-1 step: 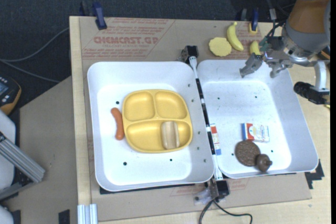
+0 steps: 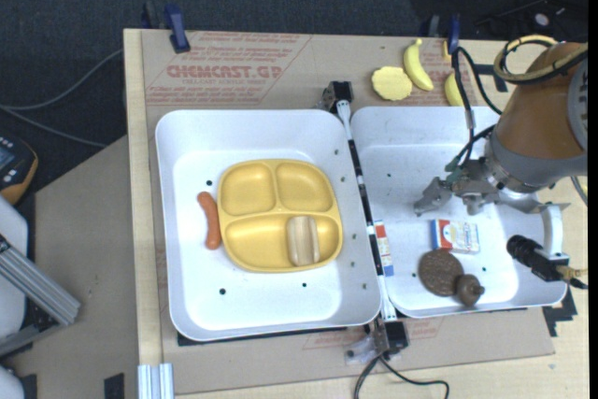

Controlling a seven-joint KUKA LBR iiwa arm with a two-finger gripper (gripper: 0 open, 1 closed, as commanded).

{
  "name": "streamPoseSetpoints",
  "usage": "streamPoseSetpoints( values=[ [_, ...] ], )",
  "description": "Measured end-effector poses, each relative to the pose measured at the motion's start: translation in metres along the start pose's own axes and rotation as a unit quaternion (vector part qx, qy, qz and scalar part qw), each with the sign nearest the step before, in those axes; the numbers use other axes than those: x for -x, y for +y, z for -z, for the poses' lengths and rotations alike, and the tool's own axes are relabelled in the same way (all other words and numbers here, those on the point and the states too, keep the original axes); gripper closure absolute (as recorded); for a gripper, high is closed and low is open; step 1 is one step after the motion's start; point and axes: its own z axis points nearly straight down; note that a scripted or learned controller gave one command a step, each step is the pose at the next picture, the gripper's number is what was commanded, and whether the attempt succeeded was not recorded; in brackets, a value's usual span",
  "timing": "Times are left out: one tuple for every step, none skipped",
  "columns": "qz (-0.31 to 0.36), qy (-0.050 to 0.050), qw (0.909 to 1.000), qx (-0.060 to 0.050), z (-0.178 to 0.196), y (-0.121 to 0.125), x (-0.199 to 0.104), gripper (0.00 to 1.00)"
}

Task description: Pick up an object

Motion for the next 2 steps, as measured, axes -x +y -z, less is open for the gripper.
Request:
streamPoseSetpoints(
  values=[
    [0.001,-0.006,0.9998,0.016,-0.050,-0.026,0.006,0.00],
    [0.002,-0.003,0.9999,0.015,-0.048,-0.049,0.048,0.00]
  ],
)
